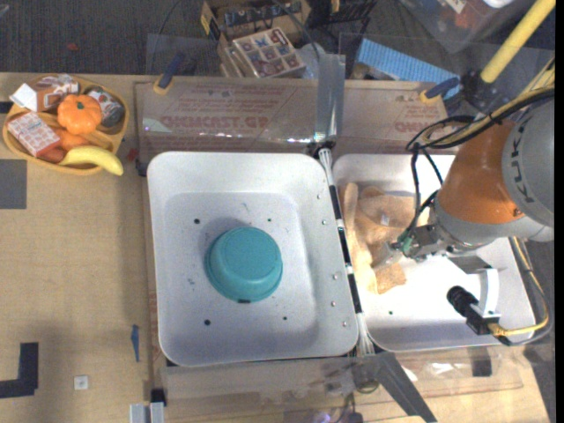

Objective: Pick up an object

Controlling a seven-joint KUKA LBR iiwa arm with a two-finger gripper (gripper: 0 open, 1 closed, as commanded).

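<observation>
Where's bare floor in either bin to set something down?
In the left white bin, bare floor runs all round the round teal bowl. In the right white bin, a bare patch lies by the near wall. That bin's left side is crowded: tan crumpled pieces lie there, with the gripper at them.

Bright, even overhead light washes the left bin (176,192) and right bin (423,320) almost to flat white (the right one most). A thin soft shadow hugs the teal bowl (245,263); the floor (88,16) beyond the bench (70,280) is dim, and fine detail is soft throughout
</observation>
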